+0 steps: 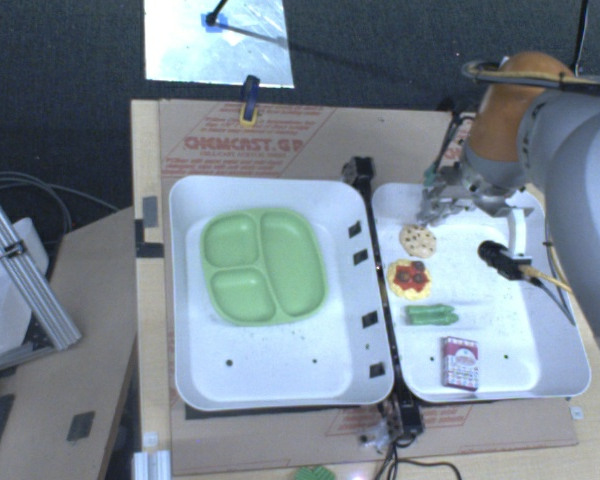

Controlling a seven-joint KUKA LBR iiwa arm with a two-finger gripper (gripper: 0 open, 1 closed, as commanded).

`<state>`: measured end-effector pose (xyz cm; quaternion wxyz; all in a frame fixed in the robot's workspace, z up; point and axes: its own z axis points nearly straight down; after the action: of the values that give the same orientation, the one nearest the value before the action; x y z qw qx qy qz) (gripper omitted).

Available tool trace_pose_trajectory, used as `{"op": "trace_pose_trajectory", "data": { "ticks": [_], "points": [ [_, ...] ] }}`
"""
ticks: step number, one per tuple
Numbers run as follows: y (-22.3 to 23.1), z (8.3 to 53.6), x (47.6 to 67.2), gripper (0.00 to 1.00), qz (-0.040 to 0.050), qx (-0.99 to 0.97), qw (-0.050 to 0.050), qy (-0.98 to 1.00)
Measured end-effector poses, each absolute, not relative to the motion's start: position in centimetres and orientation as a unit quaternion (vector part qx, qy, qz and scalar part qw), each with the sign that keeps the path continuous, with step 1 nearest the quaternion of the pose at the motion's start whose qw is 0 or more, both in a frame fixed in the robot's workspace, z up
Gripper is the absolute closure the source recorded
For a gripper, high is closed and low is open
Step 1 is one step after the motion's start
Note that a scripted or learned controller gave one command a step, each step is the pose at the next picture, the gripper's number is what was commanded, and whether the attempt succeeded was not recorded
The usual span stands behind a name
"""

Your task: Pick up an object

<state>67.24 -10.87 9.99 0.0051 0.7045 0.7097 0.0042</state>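
The gripper (432, 206) hangs just above a cookie (417, 240) in the right bin (555, 353), near a small pizza (410, 279), green pod (431, 314) and red box (461, 362). A green tray (263, 267) lies in the left bin (200, 373).

Grey arm (570, 138), orange wrist band (510, 103)

Cut off, covered or too small to read, taken from the right-hand bin (550, 368)

The arm (570, 138) runs out past the right edge above that bin, its bulk covering the bin's far right corner. At the bin's far end the gripper (435, 208) is too small and dim to read. Near the bin's front edge, the print on the small red box (461, 362) is illegible. Below the bin, a green object (315, 473) is cut by the bottom edge.
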Motion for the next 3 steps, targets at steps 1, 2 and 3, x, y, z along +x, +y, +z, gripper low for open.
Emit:
{"op": "trace_pose_trajectory", "data": {
  "ticks": [1,2,3],
  "points": [
    [-10.9,9.9,67.2,0.00,0.0038,0.704,0.005,0.710],
    [-11.3,8.3,63.3,0.00,-0.0010,0.707,-0.001,0.707],
    [-9.8,8.6,67.1,0.00,0.0022,0.705,0.002,0.709]
  ]
}}
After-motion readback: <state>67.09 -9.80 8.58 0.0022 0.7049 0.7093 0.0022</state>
